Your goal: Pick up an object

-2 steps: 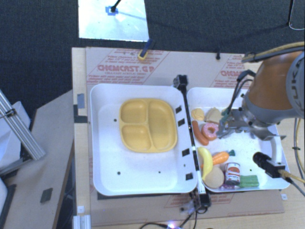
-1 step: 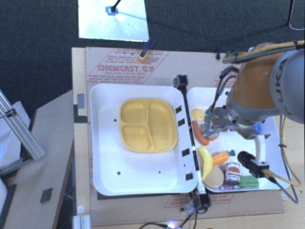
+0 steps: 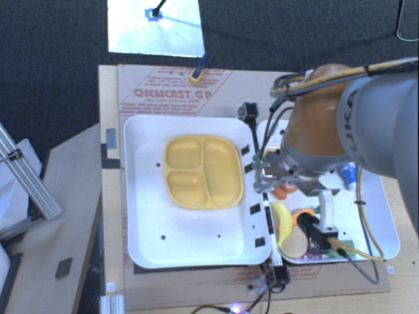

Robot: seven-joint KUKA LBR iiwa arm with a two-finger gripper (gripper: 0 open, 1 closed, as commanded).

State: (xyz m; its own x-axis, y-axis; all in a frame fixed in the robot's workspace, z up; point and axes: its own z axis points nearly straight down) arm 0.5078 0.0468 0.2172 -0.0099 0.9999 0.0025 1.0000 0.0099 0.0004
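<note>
From the overhead camera, the arm (image 3: 357, 120) reaches in from three o'clock and covers most of the right bin (image 3: 386, 237); its gripper (image 3: 278, 175) hangs at that bin's nine o'clock edge, though whether it grasps anything I cannot tell; a banana (image 3: 283, 220) lies at six o'clock of the gripper, an orange object (image 3: 285, 191) just beside it, a blue object (image 3: 347, 173) toward three o'clock; the left bin (image 3: 147, 241) bears a yellow divided plate (image 3: 203, 172) near its centre.
</note>
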